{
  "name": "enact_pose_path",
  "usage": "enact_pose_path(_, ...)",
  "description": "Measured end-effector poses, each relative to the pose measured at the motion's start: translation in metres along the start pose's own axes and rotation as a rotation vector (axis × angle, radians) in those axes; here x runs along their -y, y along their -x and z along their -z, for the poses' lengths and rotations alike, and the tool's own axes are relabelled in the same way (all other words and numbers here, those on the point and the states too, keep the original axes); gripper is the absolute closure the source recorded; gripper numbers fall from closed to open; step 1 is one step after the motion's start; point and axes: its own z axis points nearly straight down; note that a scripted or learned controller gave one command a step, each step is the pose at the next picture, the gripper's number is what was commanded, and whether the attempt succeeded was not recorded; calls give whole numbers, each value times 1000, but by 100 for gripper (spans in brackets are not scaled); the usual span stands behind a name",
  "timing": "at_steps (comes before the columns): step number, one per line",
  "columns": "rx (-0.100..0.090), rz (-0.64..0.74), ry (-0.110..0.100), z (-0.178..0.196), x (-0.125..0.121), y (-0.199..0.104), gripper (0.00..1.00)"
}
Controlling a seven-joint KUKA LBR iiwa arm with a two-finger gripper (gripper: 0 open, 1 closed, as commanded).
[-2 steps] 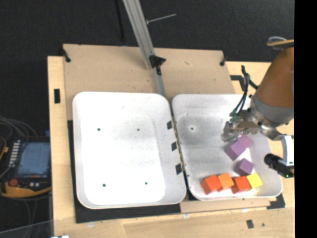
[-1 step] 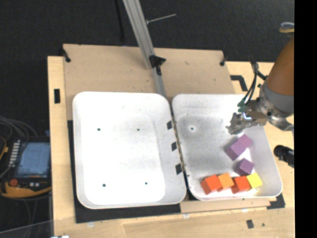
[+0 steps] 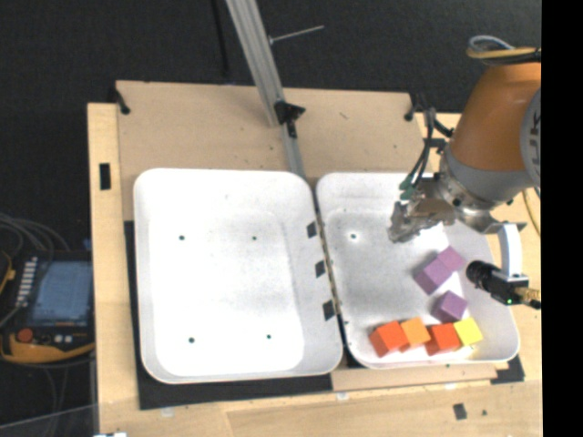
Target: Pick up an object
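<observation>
Looking down on the tan wooden surface (image 3: 219,126), you've got two shallow white plastic bins side by side, the left white bin (image 3: 228,271) in the middle-left of the frame and the right white bin (image 3: 364,271) toward the lower right. All the blocks are in the right bin. A big light purple foam block (image 3: 441,269) sits tilted near its middle-right, and a smaller purple cube (image 3: 450,305) is just below it, close but seemingly not touching. Along the bottom edge of that bin there's a row of four packed against each other: a red-orange block (image 3: 390,337), an orange block (image 3: 415,331), a red cube (image 3: 444,338) and a yellow cube (image 3: 468,331) at the right end. The grey arm with the fat orange band (image 3: 496,126) comes in from the upper right of the frame, and its metal pincer (image 3: 407,224) hangs over the upper part of the right bin, up and left of the big purple block and apart from it. Nothing is between its tips, and honestly I can't tell whether it's spread or pressed together from this angle. A grey metal pole (image 3: 260,57) slants down from the top of the frame toward the gap between the bins. Some blue-screened handheld device (image 3: 56,294) sits off the surface at the far left.
</observation>
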Motion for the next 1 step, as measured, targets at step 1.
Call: enact_pose_path(1, -1, 1, 0, 0, -29, -53, 100)
